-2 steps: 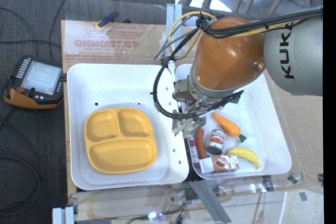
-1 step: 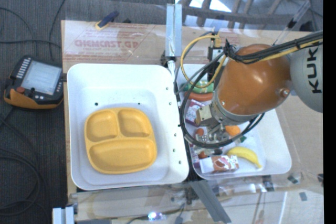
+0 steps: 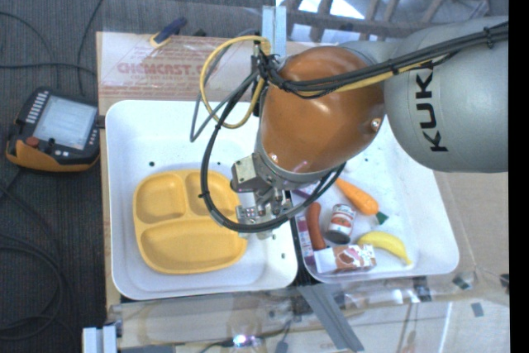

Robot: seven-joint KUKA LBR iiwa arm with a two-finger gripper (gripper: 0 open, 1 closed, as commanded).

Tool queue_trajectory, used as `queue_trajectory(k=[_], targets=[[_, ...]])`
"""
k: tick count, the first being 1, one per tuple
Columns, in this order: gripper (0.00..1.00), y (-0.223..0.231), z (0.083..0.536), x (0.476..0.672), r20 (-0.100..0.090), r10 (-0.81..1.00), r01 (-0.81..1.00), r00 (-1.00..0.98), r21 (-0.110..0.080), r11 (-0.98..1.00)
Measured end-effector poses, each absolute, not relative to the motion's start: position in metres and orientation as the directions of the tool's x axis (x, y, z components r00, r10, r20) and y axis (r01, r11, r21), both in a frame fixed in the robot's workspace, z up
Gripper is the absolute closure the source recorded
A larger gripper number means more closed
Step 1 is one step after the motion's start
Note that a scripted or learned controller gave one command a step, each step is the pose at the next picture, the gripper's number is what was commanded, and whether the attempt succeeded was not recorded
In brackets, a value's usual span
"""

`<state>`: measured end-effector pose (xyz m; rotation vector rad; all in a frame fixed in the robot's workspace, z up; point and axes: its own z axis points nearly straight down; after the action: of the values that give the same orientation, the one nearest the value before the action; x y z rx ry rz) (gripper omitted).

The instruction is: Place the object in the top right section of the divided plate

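Two white bins [image 3: 124,136] are seen; the gripper [image 3: 258,215] is poised beside the yellow divided plate [image 3: 186,221], its grip seemingly undeterminable.

I see the yellow divided plate [image 3: 178,231] lying flat in the left white bin [image 3: 124,277], its right sections partly hidden by the arm.
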<state>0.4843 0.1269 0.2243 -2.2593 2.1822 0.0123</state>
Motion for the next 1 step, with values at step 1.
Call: queue_trajectory(k=[1], targets=[[1.00,0.0472,0.1797,0.4842,-0.006,-0.963,-0.963,0.268,0.007,-0.268]])
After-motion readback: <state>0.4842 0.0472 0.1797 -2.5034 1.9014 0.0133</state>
